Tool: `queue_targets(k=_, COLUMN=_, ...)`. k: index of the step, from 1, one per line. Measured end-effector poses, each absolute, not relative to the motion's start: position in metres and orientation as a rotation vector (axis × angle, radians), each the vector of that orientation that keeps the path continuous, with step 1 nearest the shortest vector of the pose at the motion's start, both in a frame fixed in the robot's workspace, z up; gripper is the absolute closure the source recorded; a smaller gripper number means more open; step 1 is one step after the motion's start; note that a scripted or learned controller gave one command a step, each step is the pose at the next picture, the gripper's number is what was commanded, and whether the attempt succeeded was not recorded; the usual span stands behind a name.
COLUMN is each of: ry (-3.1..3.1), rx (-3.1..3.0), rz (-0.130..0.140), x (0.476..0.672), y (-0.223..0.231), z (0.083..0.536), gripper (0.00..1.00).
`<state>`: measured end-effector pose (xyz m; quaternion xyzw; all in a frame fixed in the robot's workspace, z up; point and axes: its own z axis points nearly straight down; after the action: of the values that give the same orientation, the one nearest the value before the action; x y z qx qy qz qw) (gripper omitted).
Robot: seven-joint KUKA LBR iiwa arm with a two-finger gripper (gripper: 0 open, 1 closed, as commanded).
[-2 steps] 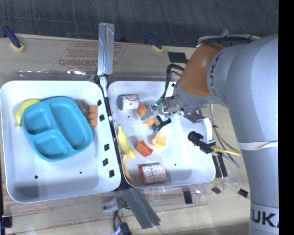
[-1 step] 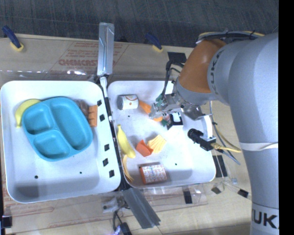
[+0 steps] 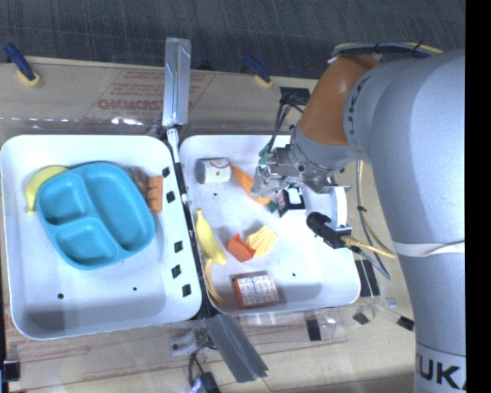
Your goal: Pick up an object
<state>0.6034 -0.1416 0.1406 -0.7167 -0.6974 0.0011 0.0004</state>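
Hovering pincer, right bin

Pincer [image 3: 270, 177] low over right bin [image 3: 331, 289]; finger state cannot be told. Orange carrot piece [image 3: 244, 178] just left, touching or nearly. Small can [image 3: 213, 170] further left. Banana [image 3: 208, 237], orange block [image 3: 240, 249] below-left.

A blue plastic divided tray [image 3: 94, 213] lies in the left white bin [image 3: 24, 301]; a yellow banana [image 3: 209, 237] lies along the right white bin's [image 3: 327, 289] left wall, an orange carrot [image 3: 245, 178] behind it.

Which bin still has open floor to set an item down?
The left bin: bare floor in front of the blue divided tray. The right bin is crowded around the gripper, banana and small box.
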Motion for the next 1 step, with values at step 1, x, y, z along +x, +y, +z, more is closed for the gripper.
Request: queue_targets(k=1, ry=-2.19, rx=-2.25, rz=0.003, x=0.6033, y=-0.1414, z=0.1403, gripper=0.0)
